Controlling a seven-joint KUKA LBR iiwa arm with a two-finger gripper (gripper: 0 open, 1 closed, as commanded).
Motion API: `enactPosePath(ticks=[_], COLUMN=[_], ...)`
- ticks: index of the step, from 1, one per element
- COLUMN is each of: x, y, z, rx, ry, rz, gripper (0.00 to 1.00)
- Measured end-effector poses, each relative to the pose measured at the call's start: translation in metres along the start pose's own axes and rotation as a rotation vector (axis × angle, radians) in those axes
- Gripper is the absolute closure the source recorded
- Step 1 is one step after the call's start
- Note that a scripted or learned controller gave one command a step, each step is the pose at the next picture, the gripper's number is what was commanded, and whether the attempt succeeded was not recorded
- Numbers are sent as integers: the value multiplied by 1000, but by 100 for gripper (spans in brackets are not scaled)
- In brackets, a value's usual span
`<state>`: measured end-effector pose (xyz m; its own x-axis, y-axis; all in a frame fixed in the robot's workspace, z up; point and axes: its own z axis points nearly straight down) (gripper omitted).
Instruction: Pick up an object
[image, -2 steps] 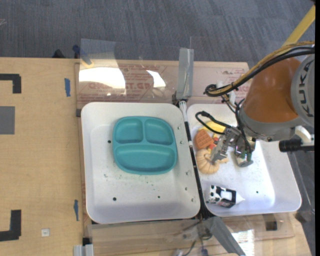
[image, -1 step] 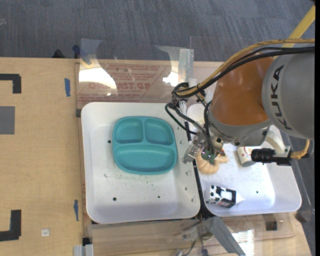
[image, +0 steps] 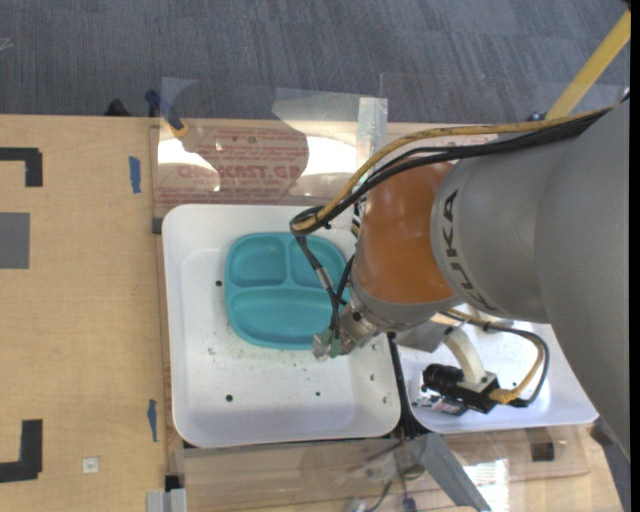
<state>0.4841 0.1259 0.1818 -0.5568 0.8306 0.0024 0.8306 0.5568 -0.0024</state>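
You have the grey arm (image: 540, 200) entering from the right of the frame and covering much of the upper right; its orange band (image: 400, 240) sits at centre right, above the seam between the two bins; black and yellow cables (image: 420, 150) loop over it toward the upper right corner. The gripper (image: 332, 345) shows as a small metal tip at the centre of the frame, low over the left bin (image: 200, 400), just beside the lower right corner of the teal divided plate (image: 280, 290); you cannot tell from this angle whether it touches the plate, nor whether it is spread or closed, as the wrist hides most of it; nothing is seen clamped in it. The plate, with three compartments, lies flat in the upper middle of the left bin, right way up; dark specks are scattered on the bin floor below it. The right bin (image: 560, 400) is largely covered by the arm; a black and white fitting (image: 455, 390) with a cable shows over its lower left part. A brown cardboard sheet (image: 70, 300) fills the left of the frame; a clear taped wrapper (image: 250, 160) lies above the left bin.
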Motion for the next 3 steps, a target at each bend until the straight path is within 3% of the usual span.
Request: enactPosePath(ticks=[1,2,3], x=[34,79,86], y=[17,45,51], z=[-11,46,-14], rx=[-2,2,-3], ry=[-2,-2,0], rz=[427,885,1221], gripper=[100,100,100])
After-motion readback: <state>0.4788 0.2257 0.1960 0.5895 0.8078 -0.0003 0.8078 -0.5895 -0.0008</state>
